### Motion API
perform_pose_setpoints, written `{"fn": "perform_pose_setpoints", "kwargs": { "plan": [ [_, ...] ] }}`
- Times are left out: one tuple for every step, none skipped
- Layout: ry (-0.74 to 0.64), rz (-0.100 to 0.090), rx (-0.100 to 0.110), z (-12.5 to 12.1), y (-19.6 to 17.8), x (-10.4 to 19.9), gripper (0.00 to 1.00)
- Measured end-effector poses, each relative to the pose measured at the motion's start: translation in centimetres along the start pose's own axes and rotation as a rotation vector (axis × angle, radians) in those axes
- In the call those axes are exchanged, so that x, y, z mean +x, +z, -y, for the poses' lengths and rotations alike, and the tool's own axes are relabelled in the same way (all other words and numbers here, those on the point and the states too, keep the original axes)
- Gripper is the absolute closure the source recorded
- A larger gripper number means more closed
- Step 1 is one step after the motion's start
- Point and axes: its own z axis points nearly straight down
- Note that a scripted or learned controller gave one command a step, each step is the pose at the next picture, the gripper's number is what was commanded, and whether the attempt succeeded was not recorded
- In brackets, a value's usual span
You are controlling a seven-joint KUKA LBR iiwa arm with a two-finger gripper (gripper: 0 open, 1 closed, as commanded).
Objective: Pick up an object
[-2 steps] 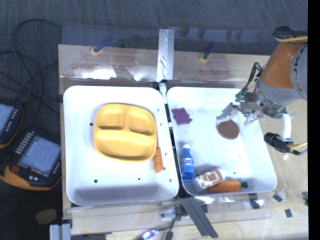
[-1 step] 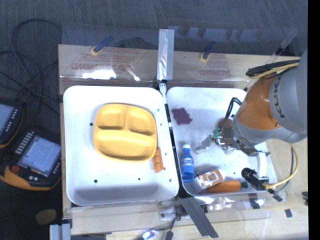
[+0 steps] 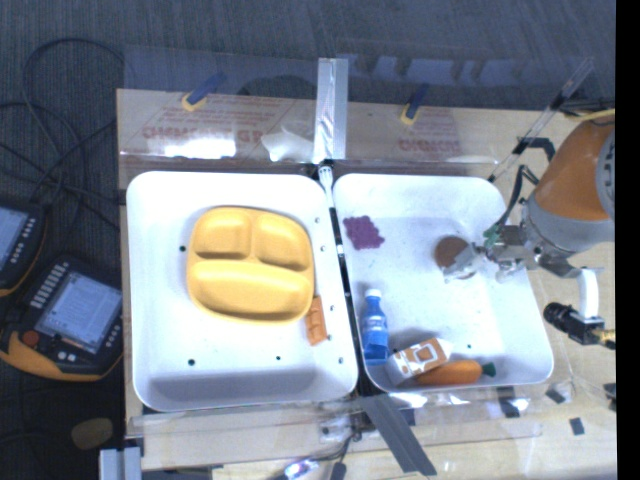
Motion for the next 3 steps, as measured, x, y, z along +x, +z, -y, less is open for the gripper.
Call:
{"fn": "perform_pose_setpoints", "kwargs": {
  "plan": [
    [-0.012,0.003,-0.009,-5.3,3.8,1.9,0.00],
    [-0.013,0.004,-0.008,-5.3,2.9,2.0,1.00],
    [-0.002,0.001,0.000,-4.4,-9.7,6.6,1.00]
  ]
}}
